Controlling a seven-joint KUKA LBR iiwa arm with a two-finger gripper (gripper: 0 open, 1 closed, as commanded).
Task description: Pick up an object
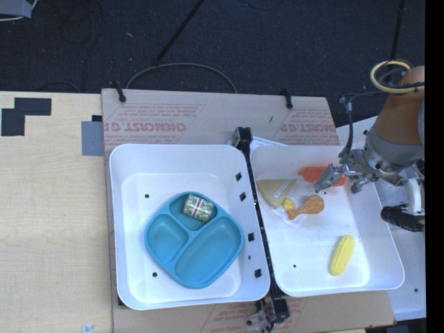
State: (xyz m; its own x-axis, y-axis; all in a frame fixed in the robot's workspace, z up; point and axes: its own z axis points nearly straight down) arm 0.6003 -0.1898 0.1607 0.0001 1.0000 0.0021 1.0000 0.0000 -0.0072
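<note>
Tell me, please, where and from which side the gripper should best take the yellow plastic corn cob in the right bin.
Grip the yellow plastic corn cob across its narrow middle, coming straight down from above. It lies flat and alone on the right white bin's floor, its long axis slightly tilted, so fingers closing across the width should probably seat well.

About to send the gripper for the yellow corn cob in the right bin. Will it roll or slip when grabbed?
The corn cob looks rounded and elongated, so a nudge across its side could roll it. It lies apart from the other toys, so nothing would stop it. It looks like smooth plastic, probably light and stiff; fingers closing across its width may hold better.
</note>
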